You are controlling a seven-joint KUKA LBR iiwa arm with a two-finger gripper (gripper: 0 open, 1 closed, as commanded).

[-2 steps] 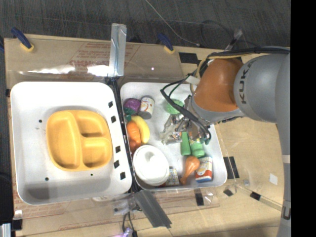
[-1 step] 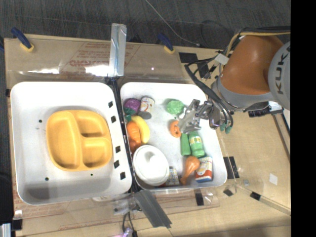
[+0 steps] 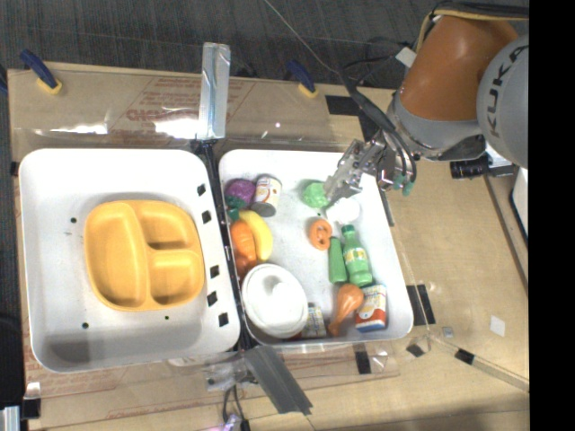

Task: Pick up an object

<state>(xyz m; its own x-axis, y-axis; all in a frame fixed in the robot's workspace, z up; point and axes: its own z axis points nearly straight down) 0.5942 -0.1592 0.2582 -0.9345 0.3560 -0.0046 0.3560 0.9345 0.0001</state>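
My gripper [image 3: 344, 184] hangs over the far right part of the right bin [image 3: 296, 164], tilted down to the left. Its tip is just right of a green toy [image 3: 314, 194] and above a small white cup [image 3: 344, 211]. Nothing visibly sits in its grasp. Below it lie a small orange fruit [image 3: 320, 233] and a green bottle [image 3: 357, 255]. A purple toy [image 3: 240, 189], a small can [image 3: 268, 189] and a banana [image 3: 259, 233] lie at the bin's far left.
A white bowl [image 3: 274, 297], a red-labelled can [image 3: 374, 309] and an orange pear-shaped toy [image 3: 347, 301] crowd the right bin's near end. The left bin [image 3: 45, 205] holds a yellow divided tray [image 3: 144, 251]. Cables trail behind the arm.
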